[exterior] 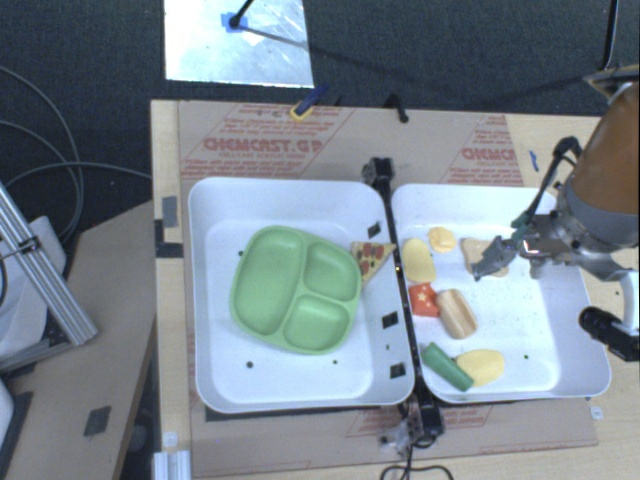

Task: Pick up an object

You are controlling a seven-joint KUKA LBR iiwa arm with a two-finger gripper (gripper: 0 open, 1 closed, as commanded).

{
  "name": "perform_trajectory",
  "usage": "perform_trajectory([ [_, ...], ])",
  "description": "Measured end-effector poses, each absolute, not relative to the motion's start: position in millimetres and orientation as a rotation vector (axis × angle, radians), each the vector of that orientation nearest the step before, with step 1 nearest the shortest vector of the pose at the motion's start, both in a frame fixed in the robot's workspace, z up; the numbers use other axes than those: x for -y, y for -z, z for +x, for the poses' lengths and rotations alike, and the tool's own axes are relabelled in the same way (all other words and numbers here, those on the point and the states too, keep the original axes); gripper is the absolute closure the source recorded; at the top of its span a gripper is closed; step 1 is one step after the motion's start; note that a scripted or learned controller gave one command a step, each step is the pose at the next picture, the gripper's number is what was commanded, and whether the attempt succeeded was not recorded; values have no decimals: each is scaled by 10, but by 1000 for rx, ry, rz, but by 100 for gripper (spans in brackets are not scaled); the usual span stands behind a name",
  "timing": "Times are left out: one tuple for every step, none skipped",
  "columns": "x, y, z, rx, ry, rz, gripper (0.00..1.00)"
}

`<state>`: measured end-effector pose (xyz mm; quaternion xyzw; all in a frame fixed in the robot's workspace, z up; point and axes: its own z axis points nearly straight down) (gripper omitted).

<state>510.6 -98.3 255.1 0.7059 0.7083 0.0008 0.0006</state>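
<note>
The right bin [560, 363] holds several toy foods. A tan bread piece [474, 249] lies near its back, and my gripper [492, 262] hangs right over that piece's right edge, with the arm coming in from the right. Nothing shows as lifted. To the left lie a small orange-yellow piece [441, 238], a pale yellow piece [418, 264], a red piece [424, 299] and a tan bun [457, 313]. At the front sit a green cucumber [446, 365] and a yellow wedge [482, 366].
The left bin [215, 368] holds a green divided plate [296, 289] and a pizza slice [371, 258] against the divider wall. A black clamp [380, 171] sits at the back between the bins. Bare white floor lies in the right bin's right half.
</note>
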Motion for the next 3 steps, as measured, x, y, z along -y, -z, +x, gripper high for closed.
perform_trajectory([
  [1009, -1227, 4838, -2227, 8, 2228, 0],
  [868, -3708, 4888, -2218, -21, 2201, 0],
  [242, -5450, 4871, -2223, -27, 2198, 0],
])
